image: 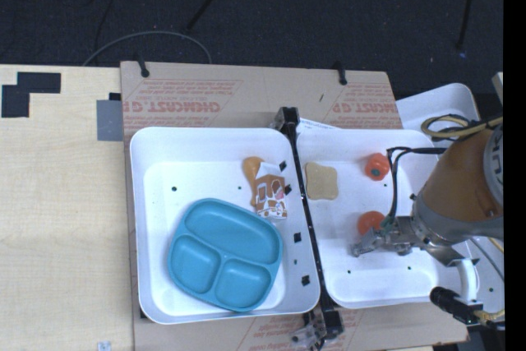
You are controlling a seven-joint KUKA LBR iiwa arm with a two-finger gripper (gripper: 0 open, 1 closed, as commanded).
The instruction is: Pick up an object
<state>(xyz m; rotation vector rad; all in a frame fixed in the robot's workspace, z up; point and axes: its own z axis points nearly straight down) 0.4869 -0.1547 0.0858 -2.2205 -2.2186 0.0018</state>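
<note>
In the right bin [386, 292] my gripper [363, 246] hangs low over the floor, reaching in from the right. An orange round object [369, 220] lies just behind it, touching or nearly touching its tip; I see nothing held. A second orange-red round object [376, 167] sits farther back. A tan flat slice [321, 181] lies by the divider. In the left bin [152, 177] a blue divided plate [223, 254] rests beside a small brown-and-white patterned item [270, 198] and an orange-brown piece [251, 169].
The black divider clamp [297, 210] runs between the two bins. Cardboard [246, 99] lies under and behind them. The arm's orange band [460, 177] rises over the right bin's right side. Black cables [403, 156] loop near the wrist.
</note>
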